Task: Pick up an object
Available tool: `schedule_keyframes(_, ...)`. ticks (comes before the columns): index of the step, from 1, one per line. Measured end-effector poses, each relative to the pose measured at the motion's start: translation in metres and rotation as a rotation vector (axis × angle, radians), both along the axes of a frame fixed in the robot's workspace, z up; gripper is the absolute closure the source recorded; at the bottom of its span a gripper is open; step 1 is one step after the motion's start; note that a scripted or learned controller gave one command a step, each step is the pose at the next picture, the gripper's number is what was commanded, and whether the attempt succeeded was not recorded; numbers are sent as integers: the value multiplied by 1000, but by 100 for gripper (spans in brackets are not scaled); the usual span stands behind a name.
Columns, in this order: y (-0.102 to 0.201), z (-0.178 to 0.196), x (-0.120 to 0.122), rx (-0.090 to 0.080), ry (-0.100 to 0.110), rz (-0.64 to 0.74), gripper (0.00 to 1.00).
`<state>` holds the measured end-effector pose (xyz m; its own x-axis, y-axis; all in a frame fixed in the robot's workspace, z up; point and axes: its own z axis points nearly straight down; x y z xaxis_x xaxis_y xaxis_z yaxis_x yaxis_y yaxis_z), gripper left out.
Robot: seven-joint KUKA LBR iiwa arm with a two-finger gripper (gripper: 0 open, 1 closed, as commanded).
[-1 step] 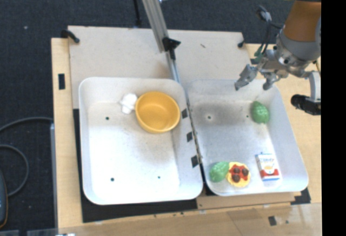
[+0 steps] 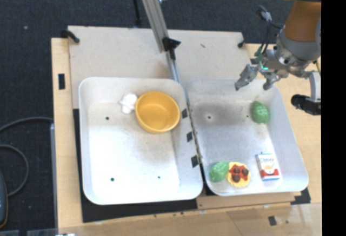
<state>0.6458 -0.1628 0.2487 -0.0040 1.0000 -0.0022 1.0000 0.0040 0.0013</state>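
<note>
Camera view: the end effector (image 2: 253,79) hangs above the far edge of the right bin (image 2: 289,137), fingers spread apart, nothing between them. A green ball (image 2: 260,113) lies just below it in that bin. Along the near edge sit a green object (image 2: 219,171), a yellow dish with red pieces (image 2: 239,174) touching it, and a small carton (image 2: 267,167). The left bin (image 2: 97,175) holds a yellow bowl (image 2: 157,112) with a white object (image 2: 128,102) beside it. Both bins rest on the tabletop (image 2: 65,121).

Loose objects in two shallow white bins

Left: yellow plastic bowl (image 2: 157,112) upright, small white lump (image 2: 128,102) touching. Right: round green ball (image 2: 260,113); green lump (image 2: 219,171), red-yellow toy (image 2: 239,174), small carton (image 2: 267,167) along the near wall.
</note>
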Motion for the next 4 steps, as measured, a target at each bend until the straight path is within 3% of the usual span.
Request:
schedule_keyframes(3,-21,-143,10,-2,4,-5,0)
schedule_keyframes(4,-22,-127,11,-4,-4,-4,100)
